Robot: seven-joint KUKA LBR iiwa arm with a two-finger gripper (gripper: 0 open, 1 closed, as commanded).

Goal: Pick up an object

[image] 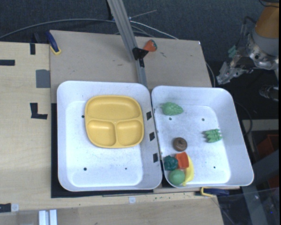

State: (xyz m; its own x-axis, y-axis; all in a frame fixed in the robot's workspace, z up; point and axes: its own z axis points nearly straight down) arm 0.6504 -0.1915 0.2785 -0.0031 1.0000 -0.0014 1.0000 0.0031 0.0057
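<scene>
I see two white bins side by side on the worktop point(98, 55). Their inner walls touch in the middle.

The left bin point(68, 139) holds a yellow plate point(114, 121). The plate has three parts: one long part at the top and two small parts below. It lies flat in the upper half of the bin, and I see nothing on it.

The right bin point(234, 139) holds the small toys. A green leafy toy point(172, 109) lies near the top left. A small green bumpy toy point(212, 135) lies alone toward the right wall. A brown round toy point(180, 144) sits near the middle. In the bottom left corner I see a little pile packed close together: a dark green toy point(170, 163), an orange block point(182, 160), a green ball point(177, 176) and a yellow banana point(189, 171). They touch each other and press up to the bin wall.

The arm point(267, 27) is at the top right, off to the side of the worktop. Its hand point(228, 72) hangs outside the right bin, well apart from all the toys. It holds nothing. I cannot tell if the hand is wide or narrow, because it looks small and blurry.

A grey pole point(124, 25) slants across the worktop above the bins, with a small orange thing point(151, 45) beside it.
</scene>
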